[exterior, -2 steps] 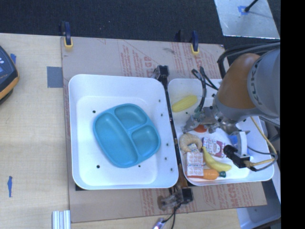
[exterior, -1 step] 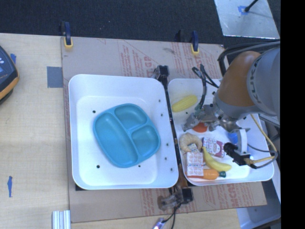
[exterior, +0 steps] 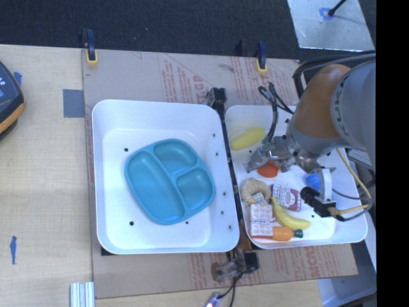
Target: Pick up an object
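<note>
Camera view: gripper (exterior: 267, 160) (aperture indiscernible) just above red toy (exterior: 268, 170), right bin (exterior: 348, 235).

So the arm (exterior: 348, 101) comes in from the right side of the bench, big grey body with the orange band bulging out just above the wrist. It's bent down over the right bin, toward that bin's left half near the upper edge. The gripper (exterior: 267, 160) sits low at the end of the wrist, pointing down and to the left. Black cables loop off the wrist on both sides.
</note>
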